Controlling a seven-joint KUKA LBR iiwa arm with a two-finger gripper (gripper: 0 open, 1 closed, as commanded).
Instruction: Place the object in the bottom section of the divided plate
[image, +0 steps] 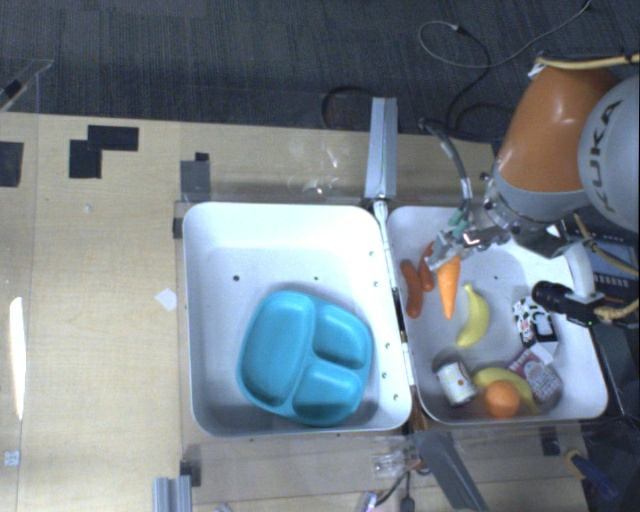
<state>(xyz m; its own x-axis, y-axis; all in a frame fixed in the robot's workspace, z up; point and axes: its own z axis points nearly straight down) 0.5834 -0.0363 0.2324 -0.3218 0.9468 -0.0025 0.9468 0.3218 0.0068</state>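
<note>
A blue divided plate (305, 355) lies in the left bin (205, 290), towards its front, with one large section on the left and two smaller ones on the right. All its sections are bare. My gripper (463, 238) hangs low over the back of the right bin (592, 392), just above the thick end of an orange carrot (449, 287). A reddish sausage (411, 288) lies right beside the carrot on its left. Nothing is seen held in the gripper.
Further forward in the right bin lie a banana (476, 318), a small can (455, 381), an orange (502, 400), a yellow fruit (497, 377), a wrapped packet (543, 379) and a black-and-white patterned item (530, 318). A metal divider (380, 150) stands behind the bins.
</note>
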